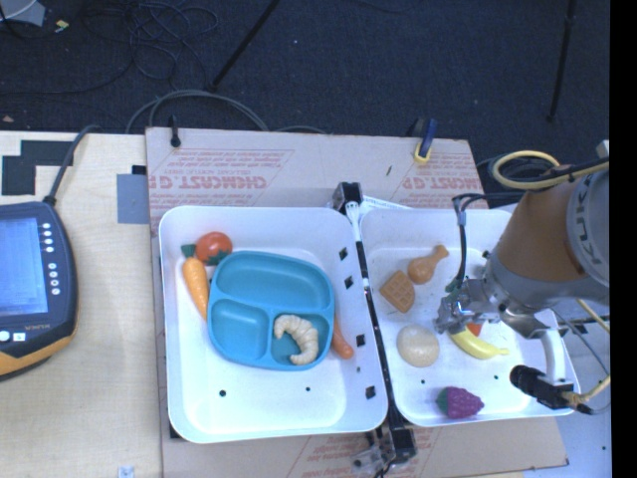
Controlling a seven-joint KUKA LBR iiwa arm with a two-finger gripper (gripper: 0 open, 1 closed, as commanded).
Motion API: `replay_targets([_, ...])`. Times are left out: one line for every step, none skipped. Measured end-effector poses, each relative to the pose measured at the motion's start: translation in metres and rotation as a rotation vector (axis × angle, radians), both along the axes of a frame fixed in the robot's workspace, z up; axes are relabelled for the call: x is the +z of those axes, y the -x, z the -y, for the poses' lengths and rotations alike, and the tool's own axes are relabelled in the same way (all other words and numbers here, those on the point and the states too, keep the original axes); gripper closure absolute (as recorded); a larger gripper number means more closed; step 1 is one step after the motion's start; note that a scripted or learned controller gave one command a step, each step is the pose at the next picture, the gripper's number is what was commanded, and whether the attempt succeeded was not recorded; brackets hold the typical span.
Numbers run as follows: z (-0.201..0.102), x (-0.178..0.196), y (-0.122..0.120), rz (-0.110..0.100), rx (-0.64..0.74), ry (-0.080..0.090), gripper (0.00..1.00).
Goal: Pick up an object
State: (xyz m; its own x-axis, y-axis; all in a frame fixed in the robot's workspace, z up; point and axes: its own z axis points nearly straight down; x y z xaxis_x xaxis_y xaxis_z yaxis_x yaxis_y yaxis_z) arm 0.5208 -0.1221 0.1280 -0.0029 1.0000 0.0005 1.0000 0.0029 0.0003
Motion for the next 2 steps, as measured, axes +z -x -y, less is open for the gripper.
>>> replay_targets([-0.095, 0.220, 0.013, 0.011, 0.006, -0.001, 1.00])
replay_targets([-0.172, 0.261, 0.017, 0.001, 0.006, -0.001, 1.00])
